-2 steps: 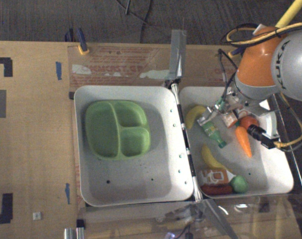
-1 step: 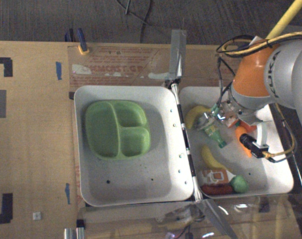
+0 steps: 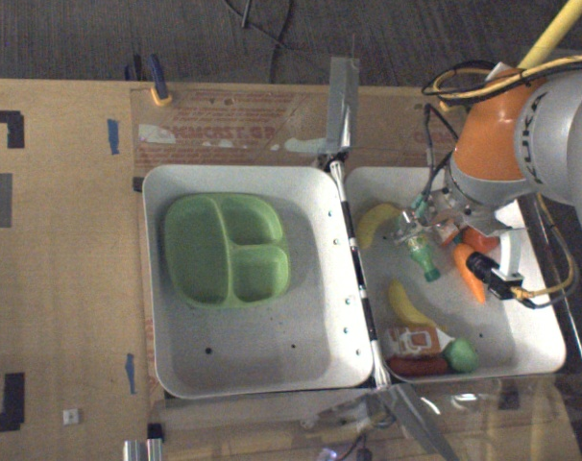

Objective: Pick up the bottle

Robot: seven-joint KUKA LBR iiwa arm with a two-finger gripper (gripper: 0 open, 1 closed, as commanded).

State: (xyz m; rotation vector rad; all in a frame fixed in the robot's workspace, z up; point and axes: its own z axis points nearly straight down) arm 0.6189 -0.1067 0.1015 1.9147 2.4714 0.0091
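end effector [image 3: 427, 221] blurred, bottle [image 3: 424, 254] partly hidden

The arm [image 3: 560, 142] bears the letters "KUKA" along its grey housing.

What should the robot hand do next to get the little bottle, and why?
Probably lift straight up a little. The gripper sits right over the small green-capped bottle in the right bin, and the bottle appears to lie partly beneath it. A short lift would show whether it comes along, without bumping the bananas or the carrot beside it.
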